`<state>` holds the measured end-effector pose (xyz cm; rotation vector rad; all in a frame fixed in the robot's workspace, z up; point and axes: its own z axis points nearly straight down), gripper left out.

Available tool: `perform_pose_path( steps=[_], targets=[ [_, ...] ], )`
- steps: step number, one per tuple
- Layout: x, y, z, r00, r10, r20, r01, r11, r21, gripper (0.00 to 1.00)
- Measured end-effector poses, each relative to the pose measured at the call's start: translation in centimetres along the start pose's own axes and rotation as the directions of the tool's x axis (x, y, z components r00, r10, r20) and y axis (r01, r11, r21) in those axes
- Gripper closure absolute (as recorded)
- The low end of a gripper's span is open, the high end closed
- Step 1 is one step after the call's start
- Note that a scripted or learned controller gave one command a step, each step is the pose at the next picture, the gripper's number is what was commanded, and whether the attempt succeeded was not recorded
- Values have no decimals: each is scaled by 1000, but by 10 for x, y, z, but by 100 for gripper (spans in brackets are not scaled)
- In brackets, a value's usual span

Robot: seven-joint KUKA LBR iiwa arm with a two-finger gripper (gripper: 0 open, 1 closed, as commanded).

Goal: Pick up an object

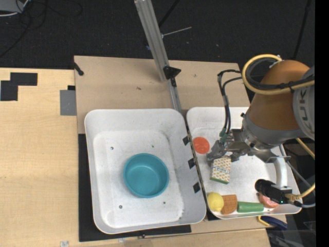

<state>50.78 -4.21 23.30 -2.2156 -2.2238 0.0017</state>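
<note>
Sponge (221, 170): lying in the right bin (205, 118), hanging just under the hand (224, 154), touching it or not, impossible to tell.
Hand: hovering over the right bin; apart or together, impossible to tell.
Ball (201, 145): sitting just left of the hand.
Lemon (215, 201): resting at the near rim.
Bowl (146, 175): sitting in the left bin (103, 122).

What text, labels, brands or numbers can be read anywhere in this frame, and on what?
None can be read.
Patterned box under the gripper: green-and-white print, too blurred to tell if it holds any words.
Teal bowl, orange ball, yellow fruit and both white bins: no markings seen.
</note>
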Motion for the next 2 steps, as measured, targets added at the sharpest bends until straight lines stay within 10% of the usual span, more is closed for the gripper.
perform_pose_path(
  steps=[2],
  targets=[
    [123, -5, -4, 1000, -1, 0, 1, 1000, -1, 100]
  ],
)
